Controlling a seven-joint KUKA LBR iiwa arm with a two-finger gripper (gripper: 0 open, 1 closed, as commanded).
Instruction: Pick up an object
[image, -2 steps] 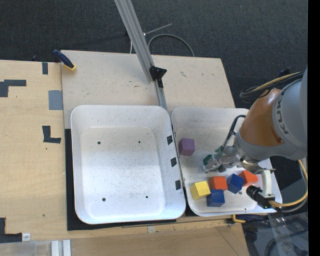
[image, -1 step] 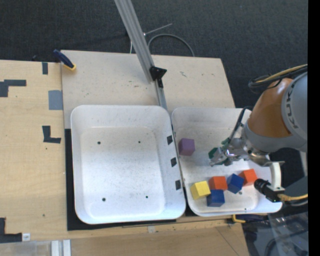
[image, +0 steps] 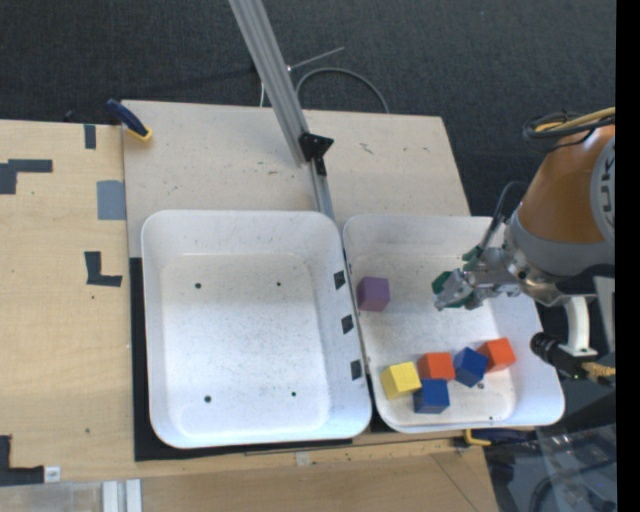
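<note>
My gripper (image: 450, 290) hangs over the middle of the right bin (image: 420, 228), reaching in from the right. A small green block (image: 442, 286) shows between its fingers, and the gripper is shut on it. A purple cube (image: 373, 293) lies to its left on the bin floor. Along the near side of the bin lie a yellow cube (image: 402, 378), an orange cube (image: 436, 364), a blue cube (image: 432, 396), a second blue cube (image: 470, 366) and a second orange cube (image: 498, 353).
The left bin (image: 160, 300) stands beside the right one, their rims touching. A slanted metal rail (image: 275, 75) runs from the top down to the bins' shared rim. The arm's orange band (image: 570, 200) looms at the right.
</note>
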